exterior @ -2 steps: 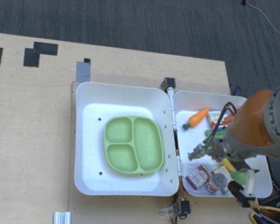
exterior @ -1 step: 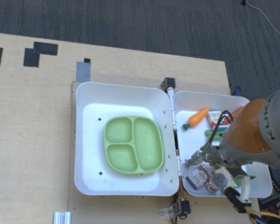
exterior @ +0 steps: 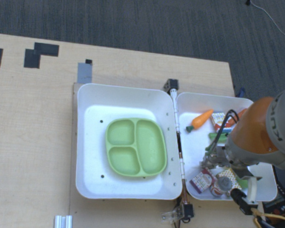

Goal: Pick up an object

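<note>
Hovering over the right bin (exterior: 195, 139), the gripper (exterior: 211, 164) hangs just above packets (exterior: 202, 181) near the front edge; finger state cannot be told.

I've got a pale green tray (exterior: 136, 147) in the white left bin (exterior: 82, 146), orange carrot (exterior: 201, 119) w/ green tip in the right bin (exterior: 191, 144), red-white packet (exterior: 202, 181), arm (exterior: 258, 131) grey & orange, tan surface (exterior: 28, 142).
</note>
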Controlling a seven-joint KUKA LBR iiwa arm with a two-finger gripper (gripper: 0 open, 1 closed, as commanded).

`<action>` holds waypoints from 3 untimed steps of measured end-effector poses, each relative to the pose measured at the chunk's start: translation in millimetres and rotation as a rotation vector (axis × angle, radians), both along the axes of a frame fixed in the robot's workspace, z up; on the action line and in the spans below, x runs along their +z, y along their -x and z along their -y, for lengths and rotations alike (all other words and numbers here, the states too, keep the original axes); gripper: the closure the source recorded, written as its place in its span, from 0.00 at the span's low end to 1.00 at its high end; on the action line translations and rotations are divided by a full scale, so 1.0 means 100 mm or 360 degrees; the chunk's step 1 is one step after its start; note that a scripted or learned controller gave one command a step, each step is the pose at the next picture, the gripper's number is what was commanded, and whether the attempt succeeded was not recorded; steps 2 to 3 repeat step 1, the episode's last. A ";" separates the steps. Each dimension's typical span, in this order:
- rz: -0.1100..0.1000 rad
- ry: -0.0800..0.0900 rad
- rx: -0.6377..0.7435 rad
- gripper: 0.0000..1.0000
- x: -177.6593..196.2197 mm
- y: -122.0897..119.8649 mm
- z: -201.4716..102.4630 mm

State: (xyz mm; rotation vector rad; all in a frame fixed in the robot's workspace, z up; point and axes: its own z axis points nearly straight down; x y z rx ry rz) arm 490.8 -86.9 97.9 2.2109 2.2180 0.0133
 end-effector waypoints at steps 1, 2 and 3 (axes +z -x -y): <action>0.0000 0.0000 -0.0001 0.00 0.00 0.00 0.00; 0.0000 0.0000 -0.0001 0.00 0.00 0.00 0.00; 0.0000 0.0000 -0.0001 0.00 0.00 0.00 0.00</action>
